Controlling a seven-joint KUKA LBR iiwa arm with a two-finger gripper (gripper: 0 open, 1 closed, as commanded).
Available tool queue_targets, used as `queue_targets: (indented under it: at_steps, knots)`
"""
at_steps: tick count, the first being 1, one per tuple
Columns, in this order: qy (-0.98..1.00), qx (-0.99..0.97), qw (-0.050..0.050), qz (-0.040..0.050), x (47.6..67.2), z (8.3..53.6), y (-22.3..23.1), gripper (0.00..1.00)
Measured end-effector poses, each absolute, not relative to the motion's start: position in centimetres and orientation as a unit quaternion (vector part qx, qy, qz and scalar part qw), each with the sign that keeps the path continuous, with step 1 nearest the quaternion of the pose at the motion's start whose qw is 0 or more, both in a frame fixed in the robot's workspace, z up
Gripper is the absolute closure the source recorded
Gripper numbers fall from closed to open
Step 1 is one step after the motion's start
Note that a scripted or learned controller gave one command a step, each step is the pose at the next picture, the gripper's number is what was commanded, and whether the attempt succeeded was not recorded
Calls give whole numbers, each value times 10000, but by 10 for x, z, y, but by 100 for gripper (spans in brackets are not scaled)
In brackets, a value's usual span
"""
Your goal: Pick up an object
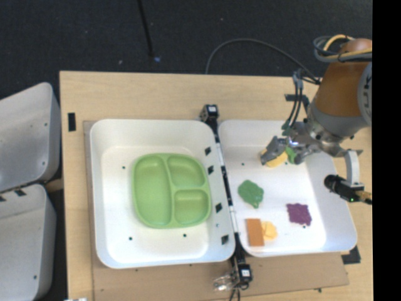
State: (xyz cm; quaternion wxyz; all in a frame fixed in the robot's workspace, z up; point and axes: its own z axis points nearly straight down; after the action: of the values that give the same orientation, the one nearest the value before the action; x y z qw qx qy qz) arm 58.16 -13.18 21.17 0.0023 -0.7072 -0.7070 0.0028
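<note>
The left bin (100, 187) holds a green tray (170, 190) at its centre. The right bin (332, 231) carries the arm (338, 99) at 1 o'clock. Its gripper (285, 152) sits with fingers spread around a yellow piece (274, 160). Green lump (251, 193) at centre, purple lump (299, 213) at 4, orange block (254, 232) at 7.

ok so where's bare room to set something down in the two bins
Left bin: a bare white margin rings the green divided plate, widest along the front. Right bin: bare along the back wall and between the purple piece and the right wall. It is crowded around the gripper, yellow piece, green piece and orange block.
</note>
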Motion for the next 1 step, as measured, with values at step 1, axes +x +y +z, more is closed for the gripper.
queue_targets:
  at_steps: [1]
  knots:
    - [-7066,-7076,33,32,584,146,-133,0]
